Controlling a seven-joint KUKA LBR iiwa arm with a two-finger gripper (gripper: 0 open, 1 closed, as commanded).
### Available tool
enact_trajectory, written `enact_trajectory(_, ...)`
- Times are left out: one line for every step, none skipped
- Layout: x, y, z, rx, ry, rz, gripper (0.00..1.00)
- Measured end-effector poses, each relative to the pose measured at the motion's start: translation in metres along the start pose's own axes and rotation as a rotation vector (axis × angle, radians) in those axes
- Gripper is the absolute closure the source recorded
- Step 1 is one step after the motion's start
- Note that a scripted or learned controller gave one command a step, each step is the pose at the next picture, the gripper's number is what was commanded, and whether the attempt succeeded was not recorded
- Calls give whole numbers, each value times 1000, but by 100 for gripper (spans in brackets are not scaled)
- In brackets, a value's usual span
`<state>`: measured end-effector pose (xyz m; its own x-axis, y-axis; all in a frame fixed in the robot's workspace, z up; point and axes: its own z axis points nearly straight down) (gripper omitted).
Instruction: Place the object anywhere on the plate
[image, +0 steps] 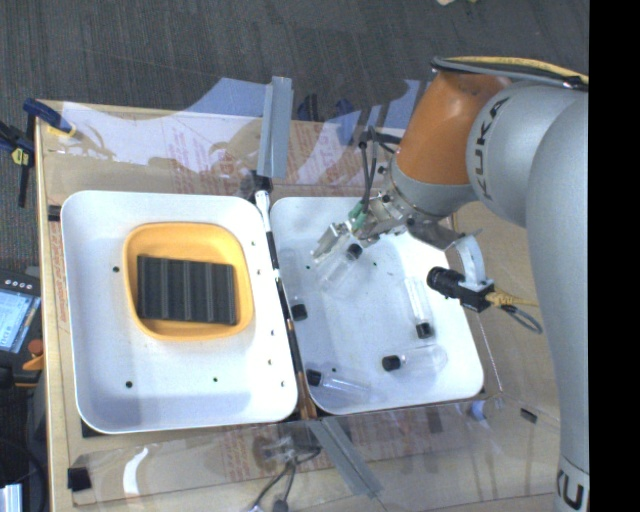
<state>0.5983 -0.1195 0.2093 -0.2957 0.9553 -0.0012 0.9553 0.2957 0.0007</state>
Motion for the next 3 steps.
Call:
enact_trajectory(33, 12, -14, 0, 0, -302, 0)
enact_trajectory(56, 49, 18, -2, -2, -690, 0)
enact_trajectory(92, 73, 11, -1, -1, -517, 0)
